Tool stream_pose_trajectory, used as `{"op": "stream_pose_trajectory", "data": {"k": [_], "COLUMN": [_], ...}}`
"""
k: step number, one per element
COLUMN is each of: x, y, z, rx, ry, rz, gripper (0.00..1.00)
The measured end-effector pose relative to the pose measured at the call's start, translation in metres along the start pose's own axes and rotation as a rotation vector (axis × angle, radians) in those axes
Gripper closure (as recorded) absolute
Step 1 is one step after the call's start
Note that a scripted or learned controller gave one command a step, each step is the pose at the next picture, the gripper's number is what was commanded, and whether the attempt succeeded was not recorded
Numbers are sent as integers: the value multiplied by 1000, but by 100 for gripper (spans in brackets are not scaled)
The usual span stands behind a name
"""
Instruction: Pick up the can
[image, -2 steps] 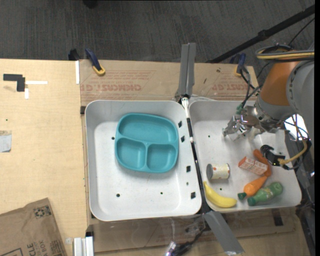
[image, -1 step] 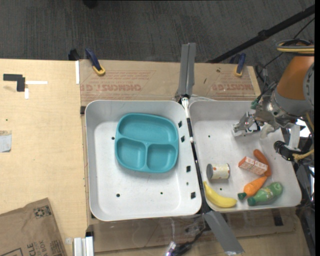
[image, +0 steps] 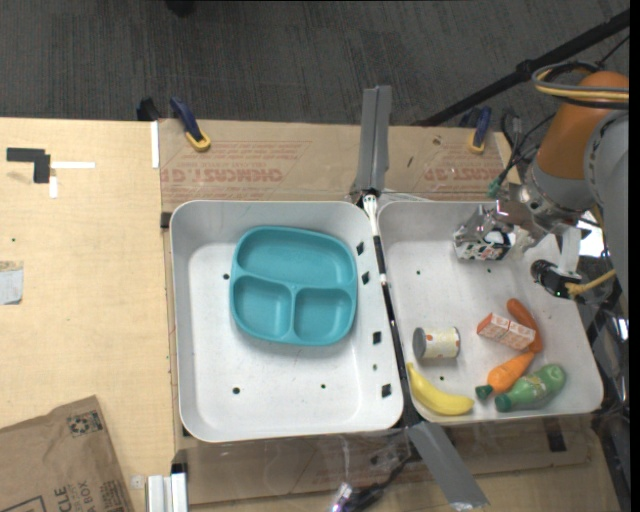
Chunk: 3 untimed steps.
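Yellow curved banana (image: 438, 395) lies along the near wall of the right-hand shallow white bin (image: 420, 232), well below and left of the claw (image: 484, 240), with the small silver-sided can (image: 437, 342) on its side just above it, also well below and left of the claw. Whether the claw is apart or together cannot be told from this slanted view. For a clean pick, I judge it should travel down-left, square itself across the can's round sides, and descend clear of the banana and the small orange carton (image: 503, 329) to the can's right.

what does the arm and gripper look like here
The arm is grey with a broad orange band above the wrist and a pale ring at the band's top. Dark cables run along it, with thin coloured wires near the wrist. The gripper is a small silvery metal piece with black and white parts.
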<state>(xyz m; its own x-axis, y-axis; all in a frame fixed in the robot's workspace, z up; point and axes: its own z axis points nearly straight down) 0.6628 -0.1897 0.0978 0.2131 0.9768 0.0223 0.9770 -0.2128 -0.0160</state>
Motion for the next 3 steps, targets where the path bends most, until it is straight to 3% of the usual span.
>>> {"op": "stream_pose_trajectory", "data": {"k": [1, 2, 3], "x": [2, 16, 30], "y": [0, -11, -40], "z": [-9, 3, -77], "rx": [2, -15, -16], "ry": [-1, -25, -23], "rz": [-5, 32, 176], "gripper": [100, 100, 100]}}
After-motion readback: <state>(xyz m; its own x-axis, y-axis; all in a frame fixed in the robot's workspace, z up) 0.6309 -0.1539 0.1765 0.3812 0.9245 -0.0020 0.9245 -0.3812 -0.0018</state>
